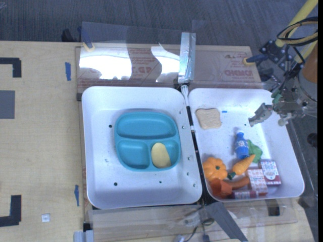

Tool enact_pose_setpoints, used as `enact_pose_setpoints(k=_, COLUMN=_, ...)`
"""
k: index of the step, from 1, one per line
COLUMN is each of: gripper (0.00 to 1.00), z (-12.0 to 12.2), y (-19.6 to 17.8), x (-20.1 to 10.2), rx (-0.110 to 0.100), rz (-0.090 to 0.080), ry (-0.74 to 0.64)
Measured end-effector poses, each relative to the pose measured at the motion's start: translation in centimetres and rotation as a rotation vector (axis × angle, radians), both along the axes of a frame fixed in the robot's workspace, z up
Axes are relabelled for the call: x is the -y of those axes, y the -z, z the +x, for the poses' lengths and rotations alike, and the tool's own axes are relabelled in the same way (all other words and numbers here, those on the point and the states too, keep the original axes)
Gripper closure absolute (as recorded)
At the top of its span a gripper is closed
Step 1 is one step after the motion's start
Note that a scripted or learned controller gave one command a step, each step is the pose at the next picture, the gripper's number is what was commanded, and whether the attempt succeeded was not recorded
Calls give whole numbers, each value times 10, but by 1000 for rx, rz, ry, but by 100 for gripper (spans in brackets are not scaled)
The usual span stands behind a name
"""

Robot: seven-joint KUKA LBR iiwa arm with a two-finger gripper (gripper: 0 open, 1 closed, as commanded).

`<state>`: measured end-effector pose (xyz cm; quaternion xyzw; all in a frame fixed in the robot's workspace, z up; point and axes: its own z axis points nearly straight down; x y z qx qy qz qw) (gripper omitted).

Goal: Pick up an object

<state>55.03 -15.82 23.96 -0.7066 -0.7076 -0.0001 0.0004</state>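
The right bin (229, 102) holds a slice of toast (208, 118), a small blue bottle (241, 144), a green piece (255, 150), a carrot (244, 164), an orange pumpkin (215, 169), a red item (228, 187) and small red-and-white cartons (263, 178). My gripper (271, 116) hangs over that bin's upper right part, above bare floor, right of the toast and above the bottle. Its two fingers stand apart, open, with nothing between them.
The left bin (101, 135) carries a blue compartment tray (144, 130) with a yellow oval object (161, 155) in its lower right compartment. A clear plastic sheet (131, 59) and a metal post (186, 57) stand behind the bins. Cables (298, 24) hang at the upper right.
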Motion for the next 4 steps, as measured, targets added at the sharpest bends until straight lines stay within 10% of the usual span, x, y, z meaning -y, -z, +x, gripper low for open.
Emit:
enact_pose_setpoints(k=1, gripper=0, z=50, y=-37, x=-18, rx=6, rz=-3, ry=-247)
enact_pose_setpoints(k=2, gripper=0, z=31, y=152, x=-9, rx=7, rz=-2, ry=-16)
enact_pose_setpoints(k=3, gripper=100, z=32, y=140, x=-8, rx=13, rz=-3, ry=-15)
enact_pose_setpoints(k=4, gripper=100, z=76, y=13, x=-99, rx=16, rz=3, ry=99)
